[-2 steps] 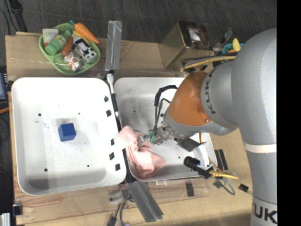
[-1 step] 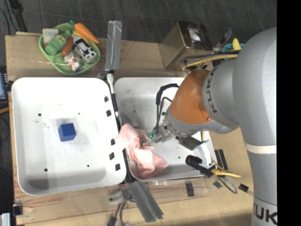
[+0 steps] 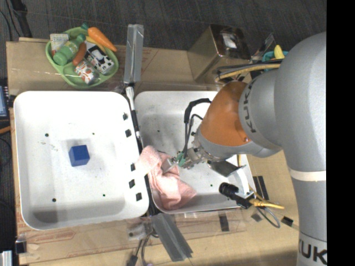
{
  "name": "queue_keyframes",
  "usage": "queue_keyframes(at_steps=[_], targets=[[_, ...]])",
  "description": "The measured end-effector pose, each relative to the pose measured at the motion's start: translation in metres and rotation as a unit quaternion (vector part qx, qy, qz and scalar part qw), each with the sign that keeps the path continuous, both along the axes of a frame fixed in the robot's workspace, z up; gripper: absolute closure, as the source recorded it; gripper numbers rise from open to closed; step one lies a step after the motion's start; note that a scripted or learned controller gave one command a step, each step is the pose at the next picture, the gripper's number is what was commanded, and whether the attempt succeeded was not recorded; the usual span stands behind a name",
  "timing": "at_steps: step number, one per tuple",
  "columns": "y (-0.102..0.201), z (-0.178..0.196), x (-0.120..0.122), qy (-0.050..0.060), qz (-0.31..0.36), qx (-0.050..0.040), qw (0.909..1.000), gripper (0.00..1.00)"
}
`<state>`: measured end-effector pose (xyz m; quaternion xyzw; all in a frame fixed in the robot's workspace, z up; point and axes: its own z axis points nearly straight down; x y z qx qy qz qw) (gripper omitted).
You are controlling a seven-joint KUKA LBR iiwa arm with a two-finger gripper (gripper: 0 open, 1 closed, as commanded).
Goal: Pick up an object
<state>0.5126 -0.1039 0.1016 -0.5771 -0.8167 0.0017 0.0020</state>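
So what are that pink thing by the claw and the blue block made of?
The pink thing looks like soft cloth, matte: it lies crumpled in folds against the right bin's left wall. The blue block in the left bin looks rigid, sharp-edged and evenly coloured, maybe foam, plastic or painted wood; the view can't settle which.

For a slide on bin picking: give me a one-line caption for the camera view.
KUKA arm's gripper reaches the pink cloth in the right bin; a blue cube sits in the left bin.
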Motion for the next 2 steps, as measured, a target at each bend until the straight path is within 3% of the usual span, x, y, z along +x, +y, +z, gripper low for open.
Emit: queue_keyframes(at_steps=[1, 2], targets=[[-0.032, -0.005, 0.023, -0.002, 0.118, 0.0005, 0.9931, 0.0], [0.004, -0.011, 0.015, -0.001, 0.136, 0.0007, 0.9908, 0.0]])
